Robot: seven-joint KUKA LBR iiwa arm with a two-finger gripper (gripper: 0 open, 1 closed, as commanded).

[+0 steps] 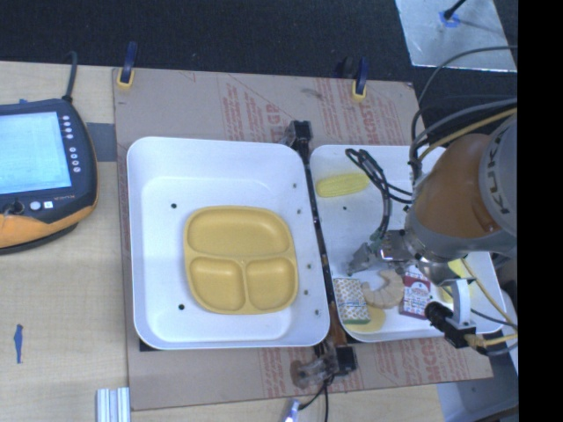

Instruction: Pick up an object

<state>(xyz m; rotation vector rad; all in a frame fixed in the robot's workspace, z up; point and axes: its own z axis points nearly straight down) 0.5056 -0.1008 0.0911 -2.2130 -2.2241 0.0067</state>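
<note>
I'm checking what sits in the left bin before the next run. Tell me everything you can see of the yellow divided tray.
The yellow divided tray looks like matte plastic, a rounded rectangle with a raised rim. It has three compartments: one wide one along the far side and two smaller ones side by side along the near side. It lies flat and upright, roughly in the middle of the left bin, resting on its floor, apart from the walls. Its compartments look bare.

A light wooden bench [62,323] under brown cardboard [255,104], with dark carpet [220,16] beyond.
</note>
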